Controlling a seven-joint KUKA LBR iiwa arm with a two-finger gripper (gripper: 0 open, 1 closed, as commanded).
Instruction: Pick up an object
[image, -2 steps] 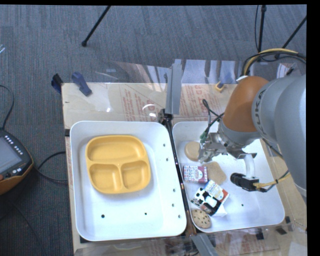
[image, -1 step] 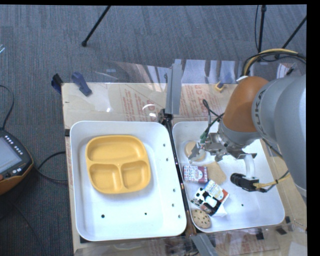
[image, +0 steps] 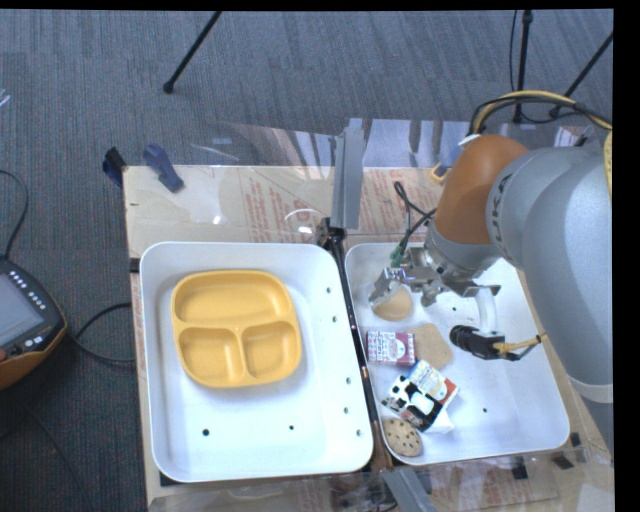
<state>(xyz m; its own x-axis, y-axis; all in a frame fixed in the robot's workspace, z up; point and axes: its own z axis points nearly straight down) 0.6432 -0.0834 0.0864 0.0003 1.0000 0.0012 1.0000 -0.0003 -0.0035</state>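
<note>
My gripper (image: 408, 291) reaches down into the right bin (image: 520, 400) near its back left corner. Its fingers stand apart, one on each side of a tan, rounded piece (image: 395, 305) that lies on the bin floor just below them. The gripper is open and nothing is lifted. Just in front lie a second tan piece (image: 433, 344), a small pink carton (image: 390, 346), a black-and-white carton (image: 425, 396) and a round brown biscuit (image: 402, 437) by the front left corner.
The left bin (image: 160, 400) holds a yellow three-part tray (image: 237, 327). A metal post (image: 347, 185) stands behind the wall between the bins. A black plug with a yellow cable (image: 478, 342) hangs off the wrist over the right bin.
</note>
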